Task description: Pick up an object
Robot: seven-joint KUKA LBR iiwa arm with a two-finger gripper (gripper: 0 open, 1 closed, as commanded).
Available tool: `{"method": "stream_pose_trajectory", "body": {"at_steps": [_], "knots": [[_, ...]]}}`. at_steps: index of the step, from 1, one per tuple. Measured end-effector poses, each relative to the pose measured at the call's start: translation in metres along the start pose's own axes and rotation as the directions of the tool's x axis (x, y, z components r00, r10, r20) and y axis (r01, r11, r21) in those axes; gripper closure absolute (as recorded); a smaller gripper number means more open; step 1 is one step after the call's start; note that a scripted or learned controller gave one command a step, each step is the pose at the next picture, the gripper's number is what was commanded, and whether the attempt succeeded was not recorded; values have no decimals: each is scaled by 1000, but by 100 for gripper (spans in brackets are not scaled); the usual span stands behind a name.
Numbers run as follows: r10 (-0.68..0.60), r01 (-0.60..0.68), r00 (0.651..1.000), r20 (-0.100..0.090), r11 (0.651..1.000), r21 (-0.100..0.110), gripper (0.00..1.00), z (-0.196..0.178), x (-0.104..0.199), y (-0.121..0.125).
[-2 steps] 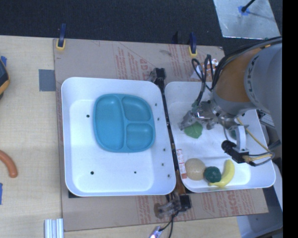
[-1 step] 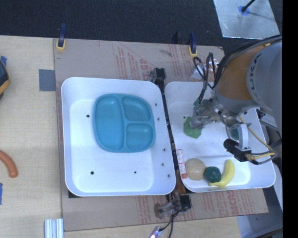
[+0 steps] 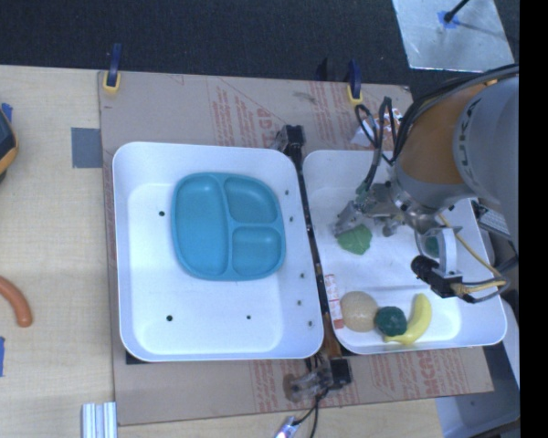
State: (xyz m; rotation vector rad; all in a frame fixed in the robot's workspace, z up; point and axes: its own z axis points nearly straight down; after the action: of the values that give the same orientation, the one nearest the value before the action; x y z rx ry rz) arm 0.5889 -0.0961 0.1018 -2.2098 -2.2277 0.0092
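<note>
Reaching for: the small green object (image 3: 353, 240) in the right bin (image 3: 333, 176), lying near that bin's middle-left, apart from the other items
Gripper position: the gripper (image 3: 361, 215) hangs directly over the green object, its metal tips at the object's upper edge or just above it; contact cannot be confirmed from this slant
Gripper state: cannot tell, since the wrist hides the tips
Step in hand: my reading is the approach or descent onto a target, with nothing lifted yet, as the green object lies flat on the bin floor
Next move calls for: settling low enough to straddle the object, closing squarely on it, then rising straight up; it looks low and soft-edged, so a shallow descent would likely slip off its top
Other candidates in the right bin: a pale round ball (image 3: 357, 309), a dark green ball (image 3: 390, 319) and a yellow banana (image 3: 416, 319) grouped along the near wall, the dark ball touching the banana, all well apart from the gripper
Arm: grey body with the orange band (image 3: 438, 144) covering the right bin's far right part, cables trailing beside it
Left bin (image 3: 137, 245): holds a blue divided plate (image 3: 228, 225), lying flat, away from the action
Bench (image 3: 46, 245): an orange sausage-like toy (image 3: 11, 299) lies outside both bins, at far left
</note>
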Motion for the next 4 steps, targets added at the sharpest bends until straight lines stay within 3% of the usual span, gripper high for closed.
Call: {"method": "stream_pose_trajectory", "body": {"at_steps": [1, 2, 3, 4], "knots": [[4, -4, 1000, -1, 1000, -2, 0, 10, -1, 1], [3, -3, 1000, -1, 1000, 0, 100, 0, -2, 1], [2, -2, 1000, -1, 1000, 0, 0, 0, -2, 1], [2, -2, 1000, 0, 1000, -6, 0, 10, -4, 11]]}}
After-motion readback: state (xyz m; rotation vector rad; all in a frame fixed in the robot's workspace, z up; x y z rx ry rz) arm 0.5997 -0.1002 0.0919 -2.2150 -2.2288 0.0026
